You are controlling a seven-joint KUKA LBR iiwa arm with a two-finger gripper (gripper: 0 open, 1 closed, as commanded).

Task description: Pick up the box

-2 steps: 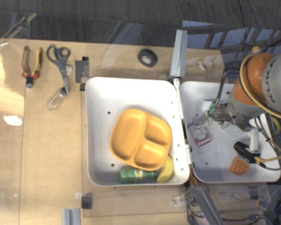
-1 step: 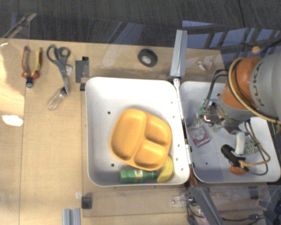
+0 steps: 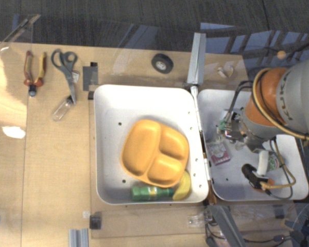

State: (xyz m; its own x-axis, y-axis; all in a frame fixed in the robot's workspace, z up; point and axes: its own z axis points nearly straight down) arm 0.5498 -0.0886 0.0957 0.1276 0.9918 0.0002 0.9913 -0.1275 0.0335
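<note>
stage: approaching, nothing lifted yet. reaching in from the right with the grey arm [image 3: 293, 94] and hanging the gripper [image 3: 226, 133] low over the right bin [image 3: 298, 192], near its left wall. taking the small pinkish packet [image 3: 219, 153] lying flat on that bin's floor to be the box, just below the gripper and apparently not between its tips. failing to tell whether the pincer is released or clenched, with wrist and cables crowding it. leaving, by this reading, the closing, the grasp and the lift.

sharing a pale wooden bench [image 3: 41, 179] with the left bin [image 3: 144, 90], holding a yellow divided tray [image 3: 154, 151] and a green bottle [image 3: 152, 192]. keeping pliers [image 3: 33, 73], scissors [image 3: 67, 68] and a tape roll [image 3: 162, 63] along the far edge. showing dark carpet [image 3: 144, 4] beyond.
</note>
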